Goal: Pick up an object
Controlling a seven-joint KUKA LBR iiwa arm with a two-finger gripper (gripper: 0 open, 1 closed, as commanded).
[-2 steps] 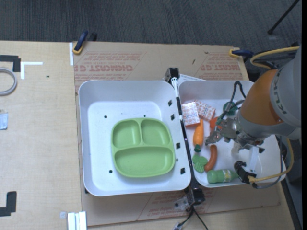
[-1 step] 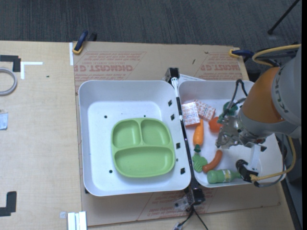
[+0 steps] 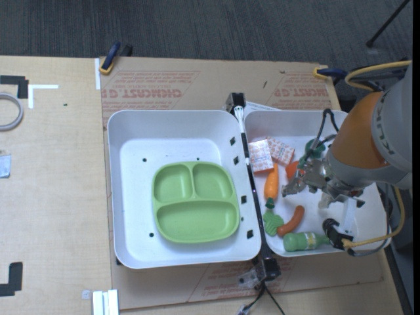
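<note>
Approach step: grey metal claw (image 3: pixel 293 186) hovering over right white plastic bin (image 3: pixel 371 232), beside orange plastic carrot (image 3: pixel 271 183); spread/pressed — cannot tell; next needing descent

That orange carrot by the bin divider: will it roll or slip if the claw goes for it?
The carrot looks smooth and tapered, so it may slip from the claw. Its round shape suggests it could roll toward the sausage. Probably a light, rigid toy.
</note>
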